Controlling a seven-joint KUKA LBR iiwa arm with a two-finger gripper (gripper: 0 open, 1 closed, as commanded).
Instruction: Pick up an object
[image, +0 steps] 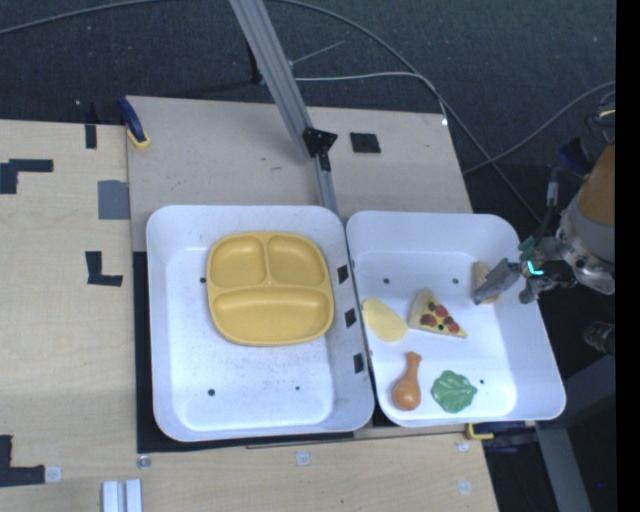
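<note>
presumably approaching: two-finger gripper (497, 283) hangs over the right white bin (500, 228), aperture indeterminate, near triangular toy pizza slice (436, 316).

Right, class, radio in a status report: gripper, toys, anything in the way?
Gripper low at right bin's far right edge. Pizza slice nearest, untouched. Nothing between them.

A single fixed camera looks down at a slant from above the bench (60, 330), far enough back to take in both white bins, the left bin (180, 400) and the right bin (530, 390), with dark floor beyond and the arm (600, 220) entering at the right.
</note>
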